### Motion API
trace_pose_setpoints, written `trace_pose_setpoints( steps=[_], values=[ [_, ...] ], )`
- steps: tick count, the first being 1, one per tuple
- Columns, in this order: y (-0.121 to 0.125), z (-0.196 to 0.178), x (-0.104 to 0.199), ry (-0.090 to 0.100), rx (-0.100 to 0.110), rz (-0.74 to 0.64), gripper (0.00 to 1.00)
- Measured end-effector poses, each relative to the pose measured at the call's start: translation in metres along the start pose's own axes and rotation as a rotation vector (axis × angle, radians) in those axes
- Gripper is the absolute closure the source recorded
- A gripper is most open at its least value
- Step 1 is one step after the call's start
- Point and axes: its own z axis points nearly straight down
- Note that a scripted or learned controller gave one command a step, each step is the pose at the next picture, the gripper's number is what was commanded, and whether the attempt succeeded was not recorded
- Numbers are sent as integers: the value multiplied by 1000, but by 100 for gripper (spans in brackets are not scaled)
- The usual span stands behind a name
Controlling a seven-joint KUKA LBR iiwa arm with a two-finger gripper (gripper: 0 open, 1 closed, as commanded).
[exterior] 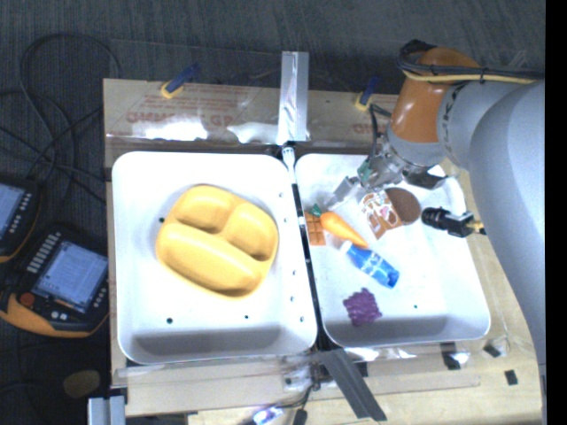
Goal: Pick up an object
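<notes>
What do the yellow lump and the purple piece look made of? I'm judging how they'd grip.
Yellow lump in the left bin: probably soft foam or rubbery plastic, matte, with rounded, pillowy lobes. Purple piece in the right bin: likely moulded plastic, with a knobbly, grape-like surface; too small to be sure.

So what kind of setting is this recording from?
Most likely a robotics lab bench for grasping trials: two white bins holding toy items like a carrot and grapes, and a teach pendant with cables on the carpeted floor.
</notes>
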Motion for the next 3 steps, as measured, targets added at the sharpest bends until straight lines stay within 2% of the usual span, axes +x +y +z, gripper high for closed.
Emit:
trace_pose_setpoints(
  steps=[1,2,3],
  values=[
    [-63,-1,26,-5,-14,405,0],
    [-116,-1,70,-10,-16,304,0],
    [-143,-90,25,-3,1,190,0]
  ],
)
